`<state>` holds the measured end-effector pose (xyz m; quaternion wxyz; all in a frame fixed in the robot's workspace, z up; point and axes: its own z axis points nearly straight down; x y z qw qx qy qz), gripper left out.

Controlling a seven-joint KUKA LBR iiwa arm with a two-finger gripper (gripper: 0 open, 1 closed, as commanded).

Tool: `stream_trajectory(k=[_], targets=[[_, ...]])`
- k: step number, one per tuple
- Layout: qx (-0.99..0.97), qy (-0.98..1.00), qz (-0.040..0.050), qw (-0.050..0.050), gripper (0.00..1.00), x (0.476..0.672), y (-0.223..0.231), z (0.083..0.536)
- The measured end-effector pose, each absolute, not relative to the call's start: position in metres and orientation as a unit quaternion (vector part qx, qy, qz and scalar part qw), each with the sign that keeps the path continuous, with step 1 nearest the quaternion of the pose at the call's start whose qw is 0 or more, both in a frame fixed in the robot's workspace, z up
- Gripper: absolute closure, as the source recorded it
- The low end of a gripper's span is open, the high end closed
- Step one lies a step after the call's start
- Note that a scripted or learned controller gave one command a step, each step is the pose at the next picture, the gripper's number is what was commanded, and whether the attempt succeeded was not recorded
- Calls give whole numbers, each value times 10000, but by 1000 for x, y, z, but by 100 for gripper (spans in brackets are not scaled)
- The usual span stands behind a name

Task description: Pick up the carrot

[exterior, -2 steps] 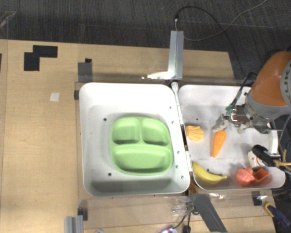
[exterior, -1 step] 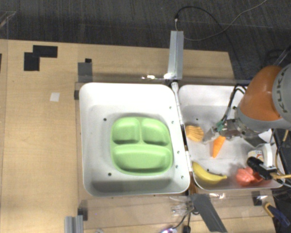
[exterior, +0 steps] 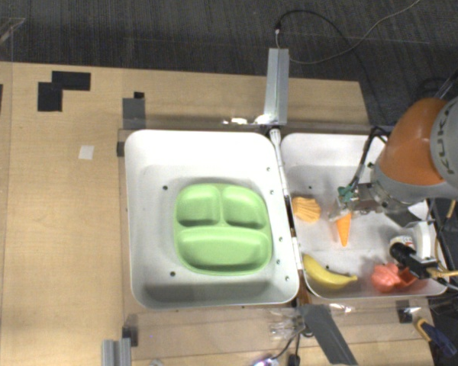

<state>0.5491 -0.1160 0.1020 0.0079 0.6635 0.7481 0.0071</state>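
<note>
Gripper (exterior: pixel 346 200) apparently pinches one carrot (exterior: pixel 343 229) by its top; one banana (exterior: pixel 327 271), one green tray (exterior: pixel 222 228).

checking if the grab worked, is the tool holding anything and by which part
It looks like the carrot, taken at its thick top end: the tool sits right on that end and the tip points down and away. The fingers themselves are too small to confirm a firm hold.

Grey arm (exterior: pixel 450 139), orange band, black cable, dark claw (exterior: pixel 349 198)
</note>
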Motion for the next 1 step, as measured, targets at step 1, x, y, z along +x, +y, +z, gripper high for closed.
stream_trajectory(k=[1], targets=[[6948,7192,22,27,100,662,-55,187]])
